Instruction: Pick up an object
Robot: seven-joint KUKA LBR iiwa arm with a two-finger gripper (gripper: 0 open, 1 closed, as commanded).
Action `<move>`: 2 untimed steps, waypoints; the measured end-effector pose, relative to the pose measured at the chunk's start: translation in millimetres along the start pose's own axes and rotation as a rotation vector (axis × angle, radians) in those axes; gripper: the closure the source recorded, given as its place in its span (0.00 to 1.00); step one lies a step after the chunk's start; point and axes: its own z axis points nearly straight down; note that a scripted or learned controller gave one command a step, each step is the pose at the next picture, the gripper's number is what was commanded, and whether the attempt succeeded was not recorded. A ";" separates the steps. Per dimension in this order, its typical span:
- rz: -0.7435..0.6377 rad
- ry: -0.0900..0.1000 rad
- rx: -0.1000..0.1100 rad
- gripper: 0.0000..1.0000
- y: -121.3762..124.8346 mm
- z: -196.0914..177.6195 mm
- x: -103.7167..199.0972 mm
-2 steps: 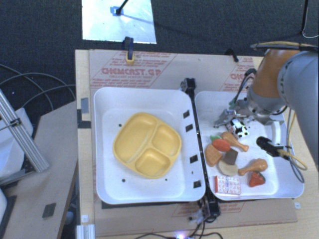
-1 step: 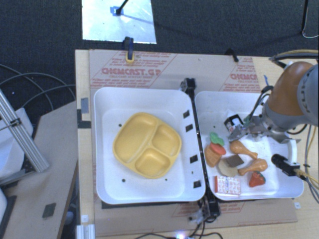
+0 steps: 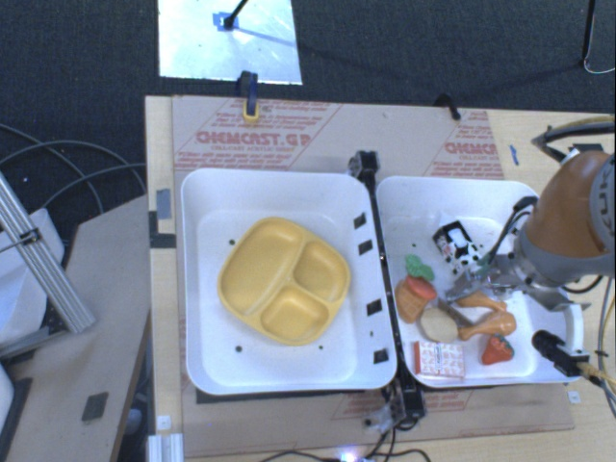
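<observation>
My gripper (image 3: 474,279) sits low in the crowded right bin (image 3: 404,200); I cannot tell how it is set.

Left bin (image 3: 207,200) bears only the yellow tray (image 3: 283,279). Risk, I judge: a glancing pinch among touching toys: the drumstick (image 3: 486,322), carrot (image 3: 417,296), red carton (image 3: 440,359), strawberry (image 3: 498,350).

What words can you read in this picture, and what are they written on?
"CHEMCAST GP": red print on the brown board under the bins, behind the left bin.
The same red print is on the board behind the right bin, running slantwise; it is too blurred to read surely.
Smaller red lines beneath each print: too small to read.
The red and white box in the right bin: markings too blurred to read.
</observation>
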 end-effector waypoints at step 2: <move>-0.009 0.002 -0.004 1.00 -30.2 -61.1 52.9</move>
